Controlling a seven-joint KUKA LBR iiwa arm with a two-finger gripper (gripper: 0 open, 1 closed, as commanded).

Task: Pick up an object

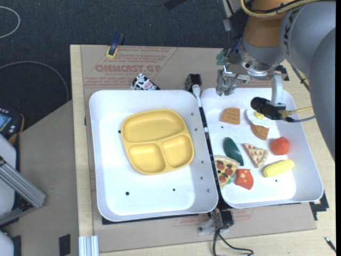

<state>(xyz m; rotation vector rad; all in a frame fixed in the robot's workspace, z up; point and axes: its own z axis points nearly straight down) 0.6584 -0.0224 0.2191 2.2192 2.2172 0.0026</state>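
We see the gripper (pixel 228 84) poised at the upper edge of the right bin (pixel 303 183), fingers slightly parted and gripping nothing. Just below it lies a tan toast piece (pixel 231 116), untouched, upper-centre right.

You see two white bins: the left bin (pixel 106 159) holds a pale yellow divided tray (pixel 157 141). In the right bin (pixel 306 180), taking the dark green piece (pixel 233 150) as your landmark: above it, a tan-brown square (pixel 231 116); to its right, an orange-and-red patterned wedge (pixel 256 154), then a red-orange ball (pixel 280 145); below it, a red-spotted yellow pizza slice (pixel 225 169), a red piece (pixel 244 178) and a yellow piece (pixel 277 167). The arm (pixel 298 20) is grey with an orange band. The bench (pixel 80 89) is tan with red lettering.
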